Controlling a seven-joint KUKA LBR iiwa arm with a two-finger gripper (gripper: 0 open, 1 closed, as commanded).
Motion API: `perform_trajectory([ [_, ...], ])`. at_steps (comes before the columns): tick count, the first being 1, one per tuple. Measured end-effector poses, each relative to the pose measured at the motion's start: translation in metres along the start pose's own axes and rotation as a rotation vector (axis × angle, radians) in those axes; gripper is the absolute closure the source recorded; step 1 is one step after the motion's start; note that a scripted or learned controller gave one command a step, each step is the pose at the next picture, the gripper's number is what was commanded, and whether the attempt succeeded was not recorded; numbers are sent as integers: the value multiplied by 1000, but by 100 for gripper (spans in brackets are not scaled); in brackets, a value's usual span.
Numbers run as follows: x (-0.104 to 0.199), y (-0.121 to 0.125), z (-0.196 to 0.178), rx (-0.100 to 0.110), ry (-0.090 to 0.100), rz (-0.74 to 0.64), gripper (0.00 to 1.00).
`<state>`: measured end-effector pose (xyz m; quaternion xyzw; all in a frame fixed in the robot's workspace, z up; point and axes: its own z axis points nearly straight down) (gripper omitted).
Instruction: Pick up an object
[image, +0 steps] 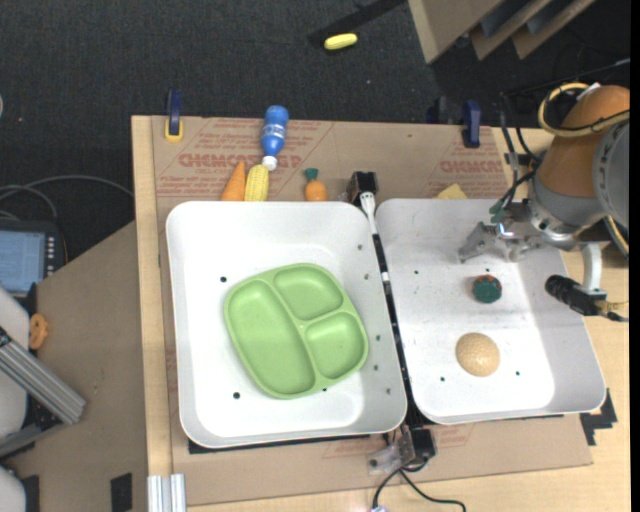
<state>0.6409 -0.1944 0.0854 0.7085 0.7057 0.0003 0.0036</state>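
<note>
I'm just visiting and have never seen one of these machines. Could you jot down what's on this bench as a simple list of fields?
left bin: holds a green divided plate
right bin: holds a small dark green object and a tan ball
gripper: over the right bin's far side, above the dark green object
behind the bins: toy corn, carrot, blue-capped bottle
</note>
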Motion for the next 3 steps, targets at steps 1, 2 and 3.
perform_trajectory([
  [1, 36, -53, 1, 12, 8, -3, 0],
  [2, 34, -51, -10, 4, 5, -2, 100],
  [3, 143, -50, -106, -4, 7, -14, 100],
])
